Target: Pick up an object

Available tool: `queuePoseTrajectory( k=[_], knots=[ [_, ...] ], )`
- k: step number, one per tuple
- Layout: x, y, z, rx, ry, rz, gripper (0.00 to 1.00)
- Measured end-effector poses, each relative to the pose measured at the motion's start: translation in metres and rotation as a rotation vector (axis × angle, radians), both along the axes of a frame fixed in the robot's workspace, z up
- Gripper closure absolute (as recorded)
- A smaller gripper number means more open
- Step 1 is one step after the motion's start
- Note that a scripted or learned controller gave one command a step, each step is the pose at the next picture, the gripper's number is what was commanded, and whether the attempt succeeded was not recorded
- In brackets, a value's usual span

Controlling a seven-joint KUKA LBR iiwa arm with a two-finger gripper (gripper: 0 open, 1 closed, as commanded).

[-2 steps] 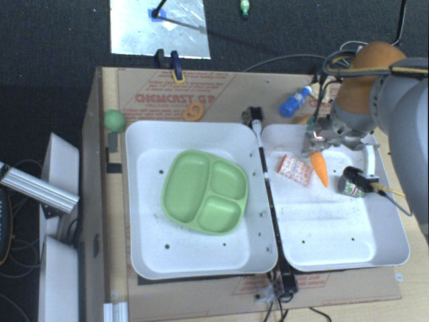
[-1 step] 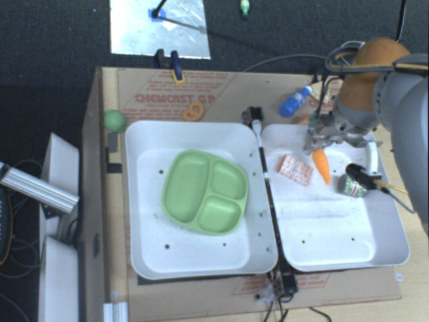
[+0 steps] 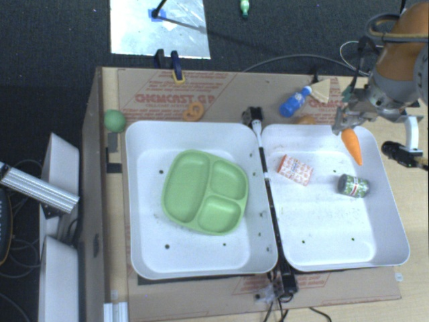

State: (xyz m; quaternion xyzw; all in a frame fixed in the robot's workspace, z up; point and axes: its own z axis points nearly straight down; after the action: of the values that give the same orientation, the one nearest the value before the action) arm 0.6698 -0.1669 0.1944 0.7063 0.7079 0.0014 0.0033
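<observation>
While gripper (image 3: pixel 346 127) hangs above carrot (image 3: pixel 352 145) | grip state unclear, possibly touching carrot | right bin (image 3: pixel 335 247)

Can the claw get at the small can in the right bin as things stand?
Probably yes. The can lies on its side, apart from the carrot and the red-and-white packet, nothing over it. The claw sits near the carrot's top.

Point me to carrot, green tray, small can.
carrot (image 3: pixel 352 145): camera view, middle of its orange body.
green tray (image 3: pixel 204 191): camera view, central divider ridge.
small can (image 3: pixel 352 186): camera view, its side label.
</observation>
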Motion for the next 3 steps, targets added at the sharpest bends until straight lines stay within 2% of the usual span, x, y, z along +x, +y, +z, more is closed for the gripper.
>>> queuePoseTrajectory(
  k=[1,2,3],
  knots=[
    [0.0,0.046,0.043,0.003,0.002,0.003,1.0],
    [-0.092,0.087,-0.003,0.003,0.008,-0.001,1.0],
    [-0.091,0.086,0.008,0.003,0.004,0.0,1.0]
  ],
)
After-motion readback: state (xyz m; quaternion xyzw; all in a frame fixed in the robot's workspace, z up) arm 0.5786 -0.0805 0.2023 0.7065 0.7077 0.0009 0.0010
